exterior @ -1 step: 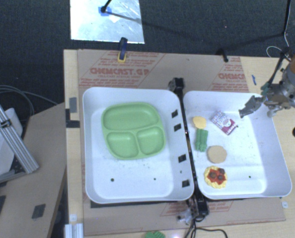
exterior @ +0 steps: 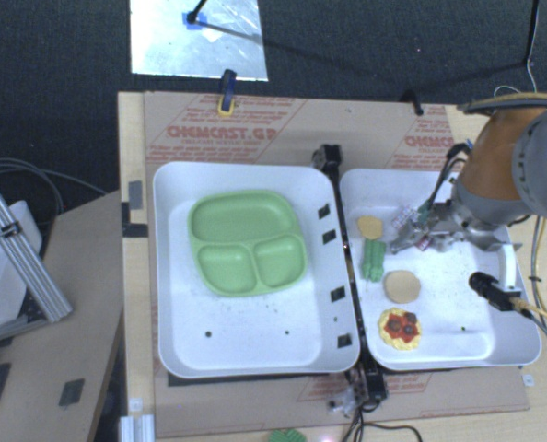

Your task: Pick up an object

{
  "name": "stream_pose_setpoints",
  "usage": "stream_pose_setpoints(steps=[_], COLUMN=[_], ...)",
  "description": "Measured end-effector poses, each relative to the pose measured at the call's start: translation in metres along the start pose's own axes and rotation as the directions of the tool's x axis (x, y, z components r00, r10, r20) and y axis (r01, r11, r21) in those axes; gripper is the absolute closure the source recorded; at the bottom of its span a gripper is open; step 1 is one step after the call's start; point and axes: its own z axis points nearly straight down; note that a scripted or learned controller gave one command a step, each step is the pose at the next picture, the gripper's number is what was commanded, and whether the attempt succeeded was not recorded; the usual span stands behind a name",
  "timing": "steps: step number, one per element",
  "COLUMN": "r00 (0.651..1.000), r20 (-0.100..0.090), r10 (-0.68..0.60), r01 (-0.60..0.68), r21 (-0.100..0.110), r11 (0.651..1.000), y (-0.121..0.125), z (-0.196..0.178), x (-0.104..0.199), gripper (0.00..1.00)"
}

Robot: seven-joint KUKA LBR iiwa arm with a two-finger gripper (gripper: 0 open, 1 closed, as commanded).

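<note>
Bins, two of them, white and shallow, sat side by side on the counter [exterior: 135,302], resting on a sheet of brown board [exterior: 283,127] printed with red lettering. From where I stood, the left bin [exterior: 255,353] held a pale green divided plate [exterior: 248,243], lying flat towards the far half of the bin, with three compartments showing.

The right bin [exterior: 462,339] carried the small things. A little yellow disc [exterior: 370,226] lay near the bin's left wall, and just beside it, on the near side, lay a green pod-shaped piece [exterior: 373,260], set lengthwise along that wall. A tan round biscuit [exterior: 402,286] sat a little further towards me, close to the green piece but apart from it. Nearest the front edge was a yellow round with red topping [exterior: 401,328], something like a toy pizza.

The grey arm [exterior: 531,173], with its orange band [exterior: 490,155], reached in from the right and bent down into the right bin. The pincer [exterior: 407,234] was low over the bin floor, just to the right of the yellow disc and above the biscuit, pointing towards the left wall. Whether it was wide or narrow I could not tell from that angle, and I saw nothing gripped in it.

Beyond the counter, a shiny sheet of foil [exterior: 200,26] lay on the dark floor.
</note>
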Motion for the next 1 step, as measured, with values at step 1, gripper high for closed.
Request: stream_pose_setpoints(steps=[1], r00=[1.000], r20=[0.004], r10=[0.001], r01=[-0.001], r21=[-0.013], r11=[1.000], y=[0.0386], z=[-0.0052], x=[-0.0013], gripper=[0.00])
